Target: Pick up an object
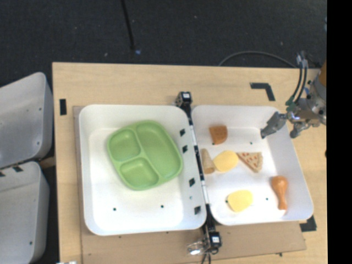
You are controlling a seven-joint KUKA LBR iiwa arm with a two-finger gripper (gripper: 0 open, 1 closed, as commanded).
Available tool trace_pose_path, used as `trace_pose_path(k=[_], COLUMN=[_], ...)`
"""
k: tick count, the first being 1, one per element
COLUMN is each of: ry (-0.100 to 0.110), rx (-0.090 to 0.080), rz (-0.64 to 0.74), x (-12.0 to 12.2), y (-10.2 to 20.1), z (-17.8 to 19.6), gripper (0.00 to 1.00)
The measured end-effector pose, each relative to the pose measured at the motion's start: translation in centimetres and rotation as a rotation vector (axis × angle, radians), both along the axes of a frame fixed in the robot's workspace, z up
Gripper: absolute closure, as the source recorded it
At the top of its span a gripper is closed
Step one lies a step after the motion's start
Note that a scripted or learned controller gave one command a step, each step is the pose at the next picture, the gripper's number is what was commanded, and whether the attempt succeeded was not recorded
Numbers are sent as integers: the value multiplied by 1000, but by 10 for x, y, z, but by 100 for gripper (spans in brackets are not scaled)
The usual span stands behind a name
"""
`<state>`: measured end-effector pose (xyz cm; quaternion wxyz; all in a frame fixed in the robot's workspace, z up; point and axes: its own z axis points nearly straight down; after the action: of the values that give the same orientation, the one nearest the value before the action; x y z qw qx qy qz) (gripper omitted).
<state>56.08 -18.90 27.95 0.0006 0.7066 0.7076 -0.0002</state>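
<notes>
Yellow lemon-like piece [240, 200] at right bin's [294, 216] near edge, below-left of gripper [285, 125]. Drumstick [280, 191] directly below gripper, long axis near-far. Gripper empty, fingers spread wide. No readable writing.

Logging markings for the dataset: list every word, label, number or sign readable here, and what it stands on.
None can be read.
The green tray, the food pieces and both white bins carry no print.
Black corner marks on the bench are plain shapes, not text.
</notes>
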Motion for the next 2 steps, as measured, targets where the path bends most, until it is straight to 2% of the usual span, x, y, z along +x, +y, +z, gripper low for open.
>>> trace_pose_path(k=[2], ry=[5], rx=[0], rz=[-2], x=[3], y=[11], z=[-97], gripper=[0])
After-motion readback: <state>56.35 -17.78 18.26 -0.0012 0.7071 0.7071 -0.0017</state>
